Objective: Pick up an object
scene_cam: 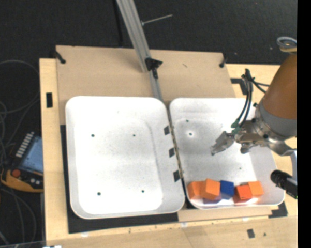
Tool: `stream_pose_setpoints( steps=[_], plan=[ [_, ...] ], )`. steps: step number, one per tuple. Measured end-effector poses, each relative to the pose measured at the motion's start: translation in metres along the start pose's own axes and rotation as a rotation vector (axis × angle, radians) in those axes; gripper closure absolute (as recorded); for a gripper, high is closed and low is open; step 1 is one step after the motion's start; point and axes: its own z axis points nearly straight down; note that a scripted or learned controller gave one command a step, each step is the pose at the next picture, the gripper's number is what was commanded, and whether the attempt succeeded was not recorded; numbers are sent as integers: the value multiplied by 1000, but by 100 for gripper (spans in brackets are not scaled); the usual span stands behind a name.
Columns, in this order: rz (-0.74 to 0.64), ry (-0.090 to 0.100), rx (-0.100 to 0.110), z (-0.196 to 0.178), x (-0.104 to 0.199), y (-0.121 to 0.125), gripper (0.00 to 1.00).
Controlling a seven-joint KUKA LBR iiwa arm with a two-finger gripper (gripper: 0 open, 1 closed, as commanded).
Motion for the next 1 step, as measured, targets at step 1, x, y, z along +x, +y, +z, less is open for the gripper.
stream_pose_setpoints(
  steps=[1],
  plan=[
    [9,0,13,44,-45,4,0]
  ],
)
